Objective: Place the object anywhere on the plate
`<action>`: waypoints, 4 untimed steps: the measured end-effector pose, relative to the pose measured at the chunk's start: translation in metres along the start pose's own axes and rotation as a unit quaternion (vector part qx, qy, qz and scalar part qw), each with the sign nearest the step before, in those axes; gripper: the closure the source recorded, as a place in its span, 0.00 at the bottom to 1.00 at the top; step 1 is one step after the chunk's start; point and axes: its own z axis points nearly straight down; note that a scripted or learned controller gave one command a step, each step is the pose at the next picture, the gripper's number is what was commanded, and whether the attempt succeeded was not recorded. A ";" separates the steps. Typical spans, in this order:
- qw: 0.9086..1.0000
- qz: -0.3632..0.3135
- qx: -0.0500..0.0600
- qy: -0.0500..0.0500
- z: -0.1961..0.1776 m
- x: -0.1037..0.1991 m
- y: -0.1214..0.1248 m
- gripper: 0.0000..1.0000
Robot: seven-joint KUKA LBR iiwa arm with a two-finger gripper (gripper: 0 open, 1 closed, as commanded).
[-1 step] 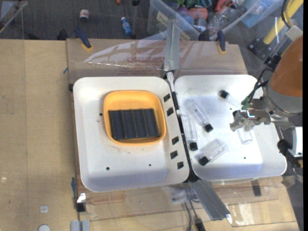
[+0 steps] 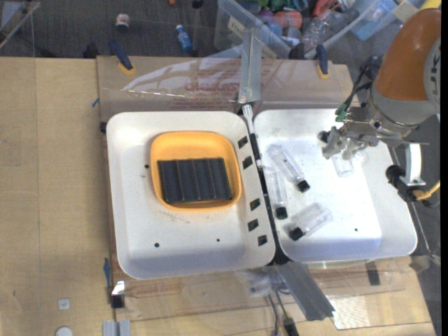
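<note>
An orange plate (image 2: 197, 144) lies in the left bin (image 2: 133, 187), and a black ridged slab (image 2: 194, 180) rests flat on it. In the right bin (image 2: 364, 222) lie three clear plastic vials with black caps: one (image 2: 290, 167) near the middle, one (image 2: 277, 196) by the divider, one (image 2: 309, 220) toward the front. My gripper (image 2: 344, 145) hangs over the right bin's back right part, well to the right of the plate. A small clear piece (image 2: 344, 164) shows just below it; whether it is held cannot be made out.
A metal divider (image 2: 249, 82) with several small black tabs (image 2: 247, 162) runs between the bins. Behind the bench stands a clear tub of coloured items (image 2: 294, 5). Blue clamps (image 2: 123, 60) grip the bench's back edge.
</note>
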 end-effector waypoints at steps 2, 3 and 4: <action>0.989 -0.151 0.001 0.000 0.031 0.038 0.066 1.00; 0.969 -0.247 0.000 0.001 0.030 0.069 0.064 1.00; 0.961 -0.276 -0.003 -0.001 -0.002 0.079 0.064 1.00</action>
